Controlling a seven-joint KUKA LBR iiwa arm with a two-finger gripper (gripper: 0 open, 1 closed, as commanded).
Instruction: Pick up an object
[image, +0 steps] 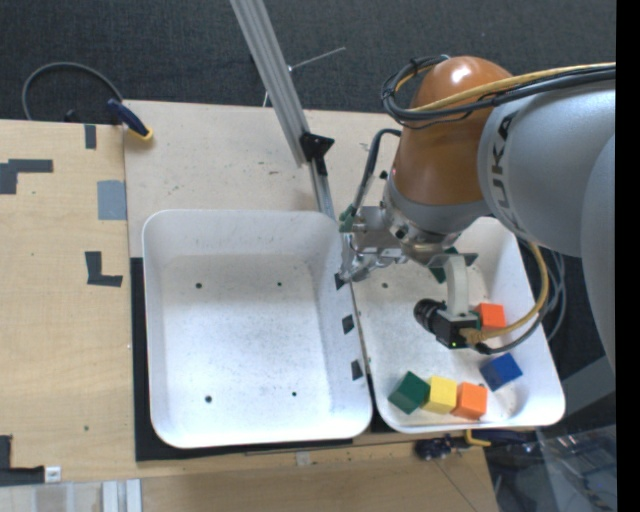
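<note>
Camera view showed the end effector (352, 262) at the right shallow white bin's (395, 325) left wall, grip untellable — approach step, I judged; next it needed aligning over the small green cube (408, 392).

The scene is taken in by a single camera that is fixed above the bench (220, 150) and tilted downward, so that the surface is viewed at a slant rather than straight from overhead, and a strip of dark floor (150, 40) is caught beyond the bench's far edge along the top. Both bins are framed at fairly close range: the bin on the view's left (240, 330) is shown whole near the centre, while the bin on the view's right (395, 325) is partly covered by the arm (540, 150), which is seen entering from the right and is cropped by that edge.
</note>
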